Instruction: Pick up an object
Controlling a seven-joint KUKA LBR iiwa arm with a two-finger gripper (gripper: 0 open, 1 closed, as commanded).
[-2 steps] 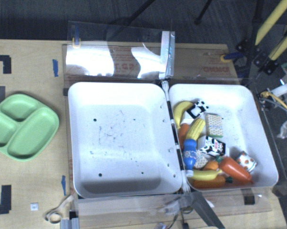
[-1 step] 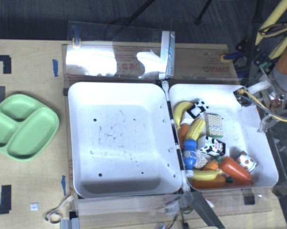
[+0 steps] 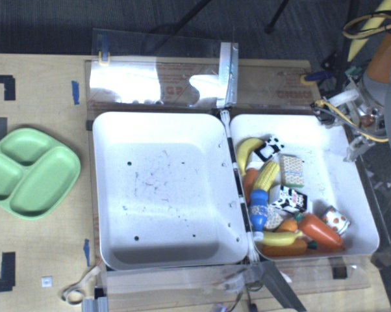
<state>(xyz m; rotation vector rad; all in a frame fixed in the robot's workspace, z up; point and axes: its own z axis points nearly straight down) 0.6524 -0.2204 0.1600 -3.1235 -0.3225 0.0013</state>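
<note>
The gripper (image 3: 351, 149) is at the right rim of the right bin (image 3: 361, 194), at the end of a wrist with cables around it. I cannot tell how it stands, because the wrist hides it.

To its left lies a smooth yellow banana (image 3: 246, 151), curved, with its long axis running from the bin's far side toward the near side. Just below the banana is a bumpy corn cob (image 3: 267, 175), also long and pointing the same way, a little tilted. Between the cob and the gripper is a flat speckled sponge (image 3: 291, 171), rectangular. Lower and to the left stands a blue bottle (image 3: 258, 210) next to a black-and-white patterned toy (image 3: 290, 200). Further below the gripper, near the front wall, lies a glossy orange carrot (image 3: 320, 230), its long axis slanted toward the right corner, and a second banana (image 3: 280, 238) lies crosswise along the front edge.

The objects crowd the left half of this bin; the white floor directly under the gripper is open. The left bin (image 3: 117, 135) is far to the left.
</note>
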